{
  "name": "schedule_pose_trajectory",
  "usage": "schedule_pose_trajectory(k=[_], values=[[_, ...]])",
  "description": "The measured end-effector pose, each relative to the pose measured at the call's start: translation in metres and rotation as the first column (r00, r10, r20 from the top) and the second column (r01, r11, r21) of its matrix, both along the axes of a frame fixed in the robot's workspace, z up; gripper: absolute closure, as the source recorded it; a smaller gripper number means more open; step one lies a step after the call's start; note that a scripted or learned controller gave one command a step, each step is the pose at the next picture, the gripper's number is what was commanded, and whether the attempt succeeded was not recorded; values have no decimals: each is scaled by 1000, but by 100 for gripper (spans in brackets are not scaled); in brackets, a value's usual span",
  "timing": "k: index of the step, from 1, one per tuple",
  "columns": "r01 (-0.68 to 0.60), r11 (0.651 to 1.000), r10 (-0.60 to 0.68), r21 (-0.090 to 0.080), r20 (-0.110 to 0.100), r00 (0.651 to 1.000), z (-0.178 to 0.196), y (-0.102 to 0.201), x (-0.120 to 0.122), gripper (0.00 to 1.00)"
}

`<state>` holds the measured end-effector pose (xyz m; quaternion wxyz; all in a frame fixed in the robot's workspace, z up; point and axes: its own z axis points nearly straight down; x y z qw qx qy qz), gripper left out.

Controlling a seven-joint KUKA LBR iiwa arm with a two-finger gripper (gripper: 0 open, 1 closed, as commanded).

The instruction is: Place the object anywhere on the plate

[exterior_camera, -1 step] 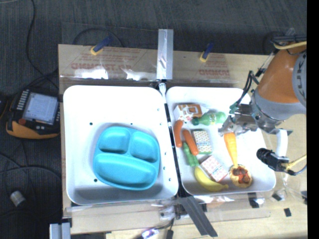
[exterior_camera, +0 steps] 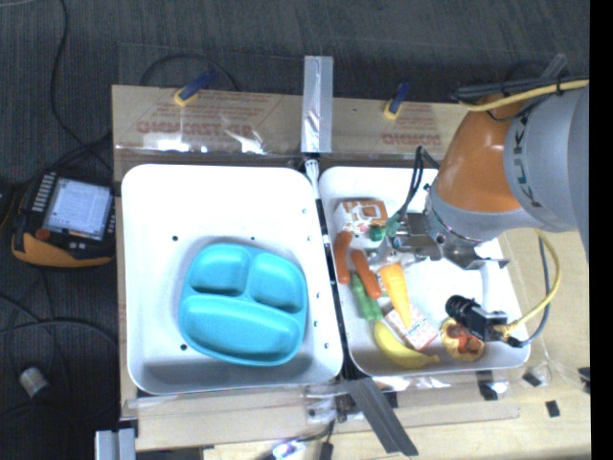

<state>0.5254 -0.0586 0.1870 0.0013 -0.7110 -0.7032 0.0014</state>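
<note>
My grey wrist with its orange band (exterior_camera: pixel 484 161) rises closest to the lens, over the right bin (exterior_camera: pixel 498 353). Below it my end effector (exterior_camera: pixel 397 238) dips among the toy food, and whether it grips anything I cannot tell. Just beside it lie a carrot (exterior_camera: pixel 396 290), a green vegetable (exterior_camera: pixel 365 295) and a small printed packet (exterior_camera: pixel 362 217); nearer the front wall, a banana (exterior_camera: pixel 397 348). Well apart, in the left bin (exterior_camera: pixel 153 209), the blue divided plate (exterior_camera: pixel 244 302) sits flat with nothing on it.
</note>
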Motion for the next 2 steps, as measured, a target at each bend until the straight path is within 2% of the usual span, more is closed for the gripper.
schedule_pose_trajectory(k=[1, 2], values=[[-377, 926, 377, 2, 1, 926, -4, 81, -26, 100], [-377, 926, 377, 2, 1, 926, -4, 81, -25, 0]])
